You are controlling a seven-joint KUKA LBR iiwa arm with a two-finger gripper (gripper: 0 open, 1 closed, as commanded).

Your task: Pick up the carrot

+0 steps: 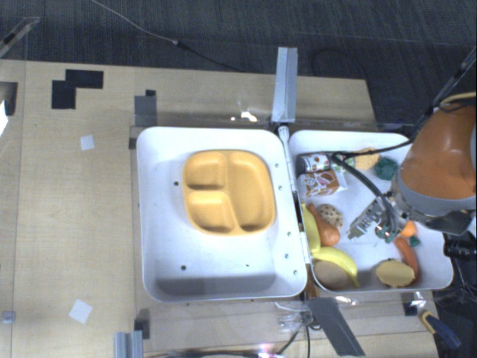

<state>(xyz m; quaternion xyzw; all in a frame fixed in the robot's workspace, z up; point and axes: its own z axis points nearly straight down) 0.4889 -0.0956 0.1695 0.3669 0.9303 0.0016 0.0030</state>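
The carrot is a short orange-red piece lying in the right bin, near its front right corner. Its upper end sits under the arm's wrist. My gripper hangs low over the middle of the right bin, just left of the carrot's top end. The metal finger parts point left and down toward the bin floor. Nothing shows between them. The grey arm with its orange band covers the bin's right side.
Around the gripper lie a banana, a brown sausage-like piece, a cookie, a potato, a snack packet and a green item. The left bin holds a yellow divided plate.
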